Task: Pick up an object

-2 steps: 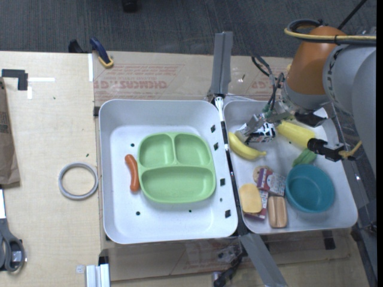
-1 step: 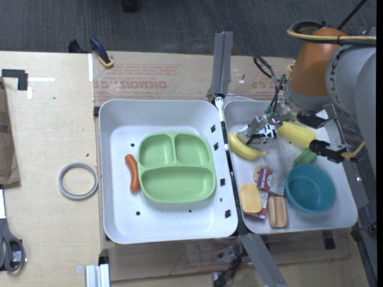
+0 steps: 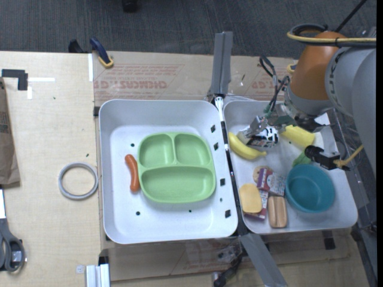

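Fingers [image 3: 261,129] low in the right bin [image 3: 335,220], just above the banana [image 3: 244,147]; spread and grip impossible to judge amid the metal and a small black-and-white object [image 3: 267,137] beneath them. Reaching in from the right of the banana on a grey arm [image 3: 353,82] with an orange band [image 3: 311,70].

Yellow banana lying near that bin's left wall. Right of the banana, a second yellow piece [image 3: 297,135] and something green [image 3: 301,158], partly hidden. Below and right of the banana, a blue bowl [image 3: 310,188]. Directly below the banana, a printed packet [image 3: 269,182], a yellow-orange wedge [image 3: 251,198] and a tan bread-like piece [image 3: 277,211], close together.

Left of the banana, across the divider, the left bin [image 3: 114,214] with a green sectioned plate [image 3: 177,167] and an orange carrot-like piece [image 3: 133,172] just beside the plate's left edge. Farther left on the worktop [image 3: 42,136], a grey ring [image 3: 78,180].
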`<control>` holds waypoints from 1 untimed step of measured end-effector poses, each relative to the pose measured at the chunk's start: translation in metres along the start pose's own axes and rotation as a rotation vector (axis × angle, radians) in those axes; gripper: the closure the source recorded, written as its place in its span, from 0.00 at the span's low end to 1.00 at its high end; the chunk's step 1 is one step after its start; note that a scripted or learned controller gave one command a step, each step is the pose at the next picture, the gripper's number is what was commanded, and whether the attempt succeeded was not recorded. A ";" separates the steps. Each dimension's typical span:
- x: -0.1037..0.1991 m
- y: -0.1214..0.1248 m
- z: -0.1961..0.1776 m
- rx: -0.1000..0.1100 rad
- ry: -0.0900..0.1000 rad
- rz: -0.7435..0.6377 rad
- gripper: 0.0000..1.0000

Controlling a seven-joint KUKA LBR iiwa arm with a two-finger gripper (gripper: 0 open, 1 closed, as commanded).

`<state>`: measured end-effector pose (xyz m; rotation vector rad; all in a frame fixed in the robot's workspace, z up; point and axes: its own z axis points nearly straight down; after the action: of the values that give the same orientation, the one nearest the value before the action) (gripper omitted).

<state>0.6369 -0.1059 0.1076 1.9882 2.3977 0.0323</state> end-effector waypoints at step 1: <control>-0.008 0.023 -0.034 0.030 0.007 -0.157 0.00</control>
<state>0.6596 -0.1099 0.1428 1.8072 2.5653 -0.0006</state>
